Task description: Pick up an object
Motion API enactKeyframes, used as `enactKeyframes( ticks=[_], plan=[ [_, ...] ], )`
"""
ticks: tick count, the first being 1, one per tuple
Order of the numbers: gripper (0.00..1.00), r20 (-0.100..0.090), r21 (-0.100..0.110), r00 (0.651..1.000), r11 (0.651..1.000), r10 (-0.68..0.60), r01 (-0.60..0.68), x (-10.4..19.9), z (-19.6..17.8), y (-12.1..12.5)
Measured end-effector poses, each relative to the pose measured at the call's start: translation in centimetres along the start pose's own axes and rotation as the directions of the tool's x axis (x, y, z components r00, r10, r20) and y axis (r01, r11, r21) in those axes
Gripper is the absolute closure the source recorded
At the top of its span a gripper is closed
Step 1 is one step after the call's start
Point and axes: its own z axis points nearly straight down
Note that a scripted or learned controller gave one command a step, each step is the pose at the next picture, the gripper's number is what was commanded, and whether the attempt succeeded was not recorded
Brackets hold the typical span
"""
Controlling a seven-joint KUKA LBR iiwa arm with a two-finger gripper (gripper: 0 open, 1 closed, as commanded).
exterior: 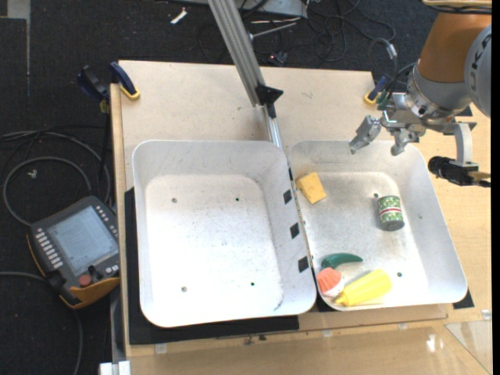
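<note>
The gripper [380,137] hung spread wide and held nothing above the right bin's [437,209] far edge. The small green can [390,212] lay just below, so dropping straight down looked best.

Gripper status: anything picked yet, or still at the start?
Nothing looks done yet: the gripper hangs open above the far rim of the right bin with nothing between its jaws. In hand: nothing beyond that hover. Left: the whole pick. The yellow block, the green can, and the green, red and yellow pieces at the near edge all lie on the bin floor.
</note>
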Motion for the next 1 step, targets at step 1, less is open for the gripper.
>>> enactKeyframes(
  ticks=[1],
  plan=[
    [0.00, 0.002, -0.003, 1.000, 1.000, -0.001, 0.001, -0.01, -0.23, 0.04]
  ],
)
